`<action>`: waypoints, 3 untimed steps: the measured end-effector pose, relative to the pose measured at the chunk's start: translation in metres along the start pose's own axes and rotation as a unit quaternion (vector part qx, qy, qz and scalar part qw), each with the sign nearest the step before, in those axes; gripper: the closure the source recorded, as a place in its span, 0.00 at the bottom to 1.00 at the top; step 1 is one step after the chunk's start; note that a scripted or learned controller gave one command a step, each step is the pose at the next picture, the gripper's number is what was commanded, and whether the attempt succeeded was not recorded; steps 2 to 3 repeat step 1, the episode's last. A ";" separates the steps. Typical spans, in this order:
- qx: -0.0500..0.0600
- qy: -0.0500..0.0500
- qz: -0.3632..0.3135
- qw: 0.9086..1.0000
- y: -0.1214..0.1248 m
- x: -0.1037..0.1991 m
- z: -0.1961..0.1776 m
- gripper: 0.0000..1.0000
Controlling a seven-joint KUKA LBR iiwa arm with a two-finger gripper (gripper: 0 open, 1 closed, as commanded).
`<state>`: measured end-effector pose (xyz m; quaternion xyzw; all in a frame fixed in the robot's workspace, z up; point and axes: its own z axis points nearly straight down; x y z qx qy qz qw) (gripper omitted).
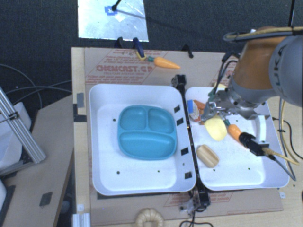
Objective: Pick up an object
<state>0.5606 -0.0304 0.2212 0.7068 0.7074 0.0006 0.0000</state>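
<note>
Nearest in the right bin (246, 176) lies a tan bread roll (207, 155). Behind it my gripper (211, 112) hangs just above the yellow lemon-like toy (216, 128), so I judge I am approaching; next I must descend. My wrist hides the jaws: I cannot tell their state.

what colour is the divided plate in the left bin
Light blue; the divided plate shows clearly in the camera view.

Claw (211, 111) above yellow object (216, 128) in right bin (246, 174).
</note>
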 end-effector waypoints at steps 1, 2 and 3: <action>-0.001 0.000 -0.002 1.000 0.010 0.011 -0.011 1.00; -0.001 0.000 -0.002 1.000 0.010 0.011 -0.011 1.00; -0.001 0.000 -0.002 1.000 0.010 0.011 -0.011 1.00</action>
